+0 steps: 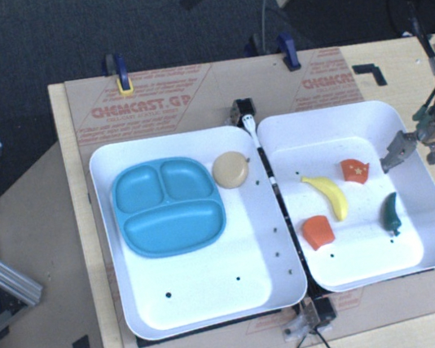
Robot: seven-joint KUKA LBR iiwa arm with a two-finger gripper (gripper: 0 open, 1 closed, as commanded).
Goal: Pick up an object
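While the gripper [401,148] hangs over the right bin [429,253] edge, nothing blocks the banana [327,194]. Beside the banana lie three small toys; whether the pincer is open I cannot tell

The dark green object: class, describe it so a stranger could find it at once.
Start at the right-hand white bin. The dark green object lies near its right wall, right of the yellow banana. It is the only green item, darker than its red and orange neighbours.
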